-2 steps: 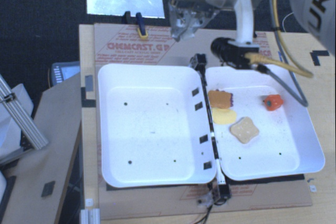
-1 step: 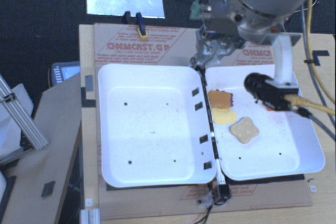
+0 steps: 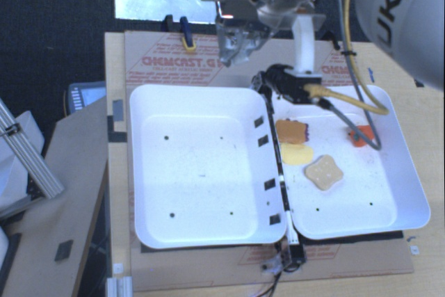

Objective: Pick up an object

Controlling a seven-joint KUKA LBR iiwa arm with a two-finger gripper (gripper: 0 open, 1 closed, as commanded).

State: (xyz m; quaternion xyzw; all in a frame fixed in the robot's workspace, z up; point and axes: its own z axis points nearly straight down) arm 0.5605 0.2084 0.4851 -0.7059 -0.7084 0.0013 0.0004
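Camera view: two bins [image 3: 139, 149], four food pieces [image 3: 324, 172].

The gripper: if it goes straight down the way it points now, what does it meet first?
Probably the cardboard sheet behind the left bin, or that bin's back rim. The gripper hangs above that spot, but depth is unclear from this slanted view. The toy foods lie in the right bin, off its line.

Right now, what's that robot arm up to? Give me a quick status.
Gripper raised above the bins' far edge, nothing visibly held. Toast-shaped piece, yellow piece, orange piece in right bin. Cables cross it.
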